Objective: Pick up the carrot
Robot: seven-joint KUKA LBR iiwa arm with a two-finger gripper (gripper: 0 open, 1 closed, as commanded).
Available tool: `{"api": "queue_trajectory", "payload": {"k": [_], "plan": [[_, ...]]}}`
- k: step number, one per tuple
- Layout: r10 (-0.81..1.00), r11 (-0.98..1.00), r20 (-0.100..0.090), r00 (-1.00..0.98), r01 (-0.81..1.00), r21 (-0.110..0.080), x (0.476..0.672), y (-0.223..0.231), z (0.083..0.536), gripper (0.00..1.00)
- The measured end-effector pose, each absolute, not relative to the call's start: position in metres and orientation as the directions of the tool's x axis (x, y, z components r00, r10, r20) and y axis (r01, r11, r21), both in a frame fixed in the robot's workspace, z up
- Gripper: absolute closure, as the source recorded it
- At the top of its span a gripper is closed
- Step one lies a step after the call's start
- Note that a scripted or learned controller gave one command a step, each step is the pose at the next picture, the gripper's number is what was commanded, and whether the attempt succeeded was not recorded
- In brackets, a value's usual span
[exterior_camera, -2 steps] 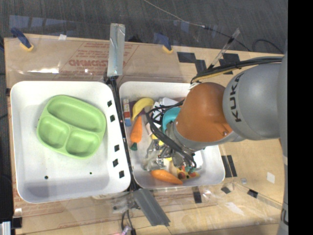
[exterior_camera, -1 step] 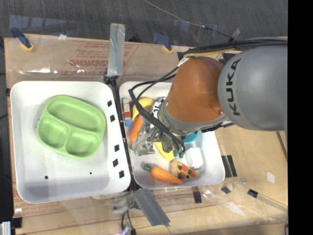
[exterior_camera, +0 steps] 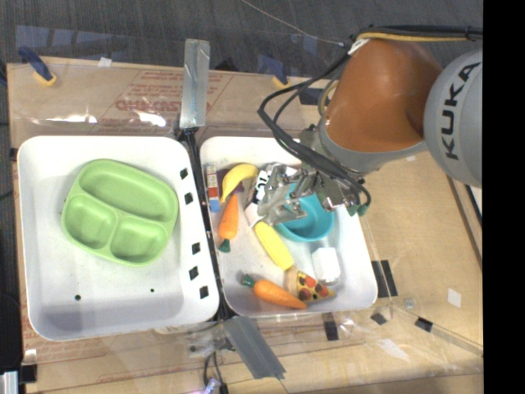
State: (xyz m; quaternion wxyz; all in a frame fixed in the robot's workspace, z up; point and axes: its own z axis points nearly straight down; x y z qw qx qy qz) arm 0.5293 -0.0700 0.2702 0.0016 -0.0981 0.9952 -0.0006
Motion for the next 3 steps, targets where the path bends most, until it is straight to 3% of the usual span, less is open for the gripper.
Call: {"api": "queue_trajectory", "payload": {"k": [1,2,3], "plan": [[-0.609,0.793,0.004,-0.793,-0.609,0.005,0.505,-0.043,0.213,1.00],[-0.865,0.502,-0.003,-0.502,-0.865,-0.006,0.529,-0.093,0.313,1.00],[-0.629,0.777,0.004,-0.777,-0.629,0.007,0.522,-0.153,0.208,1.00]]}}
